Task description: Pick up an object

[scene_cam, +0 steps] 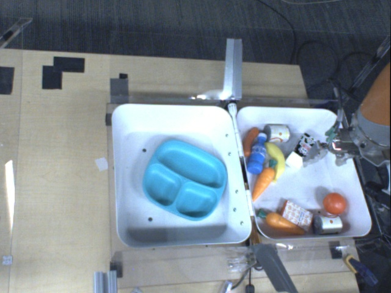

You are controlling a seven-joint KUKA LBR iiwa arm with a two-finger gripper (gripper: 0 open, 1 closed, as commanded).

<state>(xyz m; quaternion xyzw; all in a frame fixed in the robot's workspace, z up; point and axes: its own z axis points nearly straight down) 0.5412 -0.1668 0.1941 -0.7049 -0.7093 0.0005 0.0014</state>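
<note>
The right bin (351, 182) holds several small items. Along its left side lie a blue bottle (258, 154), a yellow banana (277, 157), an orange carrot (263, 183) and a silver can (278, 132). A white cube (294, 160) and a small black-and-white object (305, 144) lie near the middle. At the front are a second carrot (282, 222), a patterned box (297, 212), a grey can (328, 224) and a red-orange ball (334, 203). My gripper (327, 146) reaches in from the right, low over the bin's upper right part, just right of the black-and-white object.
The left bin (131, 139) holds a blue divided plate (183, 179). A metal post (233, 69) rises behind the wall between the two bins. The arm's orange band (377, 93) hangs over the right bin's far right corner.
</note>
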